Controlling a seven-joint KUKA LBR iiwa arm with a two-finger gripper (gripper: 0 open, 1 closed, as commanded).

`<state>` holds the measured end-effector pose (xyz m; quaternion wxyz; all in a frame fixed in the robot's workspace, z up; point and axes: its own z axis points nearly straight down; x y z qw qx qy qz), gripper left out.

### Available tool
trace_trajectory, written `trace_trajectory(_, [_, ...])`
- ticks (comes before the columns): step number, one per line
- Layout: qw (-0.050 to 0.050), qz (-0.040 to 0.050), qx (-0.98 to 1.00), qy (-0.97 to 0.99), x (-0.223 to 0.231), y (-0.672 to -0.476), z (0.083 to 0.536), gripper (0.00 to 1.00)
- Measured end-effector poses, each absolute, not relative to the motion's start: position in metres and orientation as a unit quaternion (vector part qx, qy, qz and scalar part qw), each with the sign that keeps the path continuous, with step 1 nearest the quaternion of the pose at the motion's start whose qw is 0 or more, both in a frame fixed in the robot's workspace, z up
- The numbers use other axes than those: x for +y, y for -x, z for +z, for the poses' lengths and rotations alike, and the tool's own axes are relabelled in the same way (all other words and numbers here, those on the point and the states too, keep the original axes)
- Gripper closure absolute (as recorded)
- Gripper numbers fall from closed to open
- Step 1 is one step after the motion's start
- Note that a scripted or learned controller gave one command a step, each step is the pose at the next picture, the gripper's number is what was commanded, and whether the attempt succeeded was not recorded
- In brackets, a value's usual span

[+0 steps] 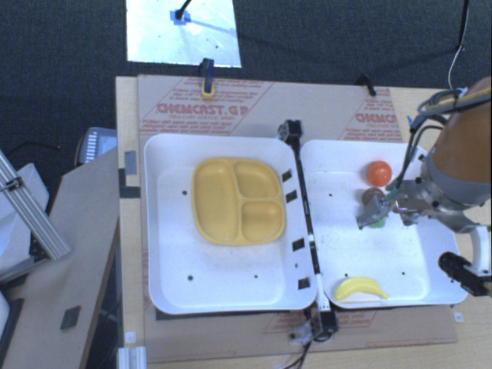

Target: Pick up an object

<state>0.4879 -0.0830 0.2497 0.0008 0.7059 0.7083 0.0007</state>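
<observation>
Two white bins sit side by side on the bench; the left bin (165,283) holds a yellow tray (237,201); the right bin (430,279) holds an orange ball (378,172) near its far edge and a banana (360,288) at its near edge; the gripper (372,208) reaches in just below the ball, over something small and green (375,221); whether its jaws are parted or hold anything I cannot tell.
</observation>
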Motion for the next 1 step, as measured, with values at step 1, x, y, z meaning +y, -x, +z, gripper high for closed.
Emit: trace_trajectory(1, [-0.001, -0.0005, 0.707, -0.707, -0.0828, -0.4891, 0.2081, 0.00])
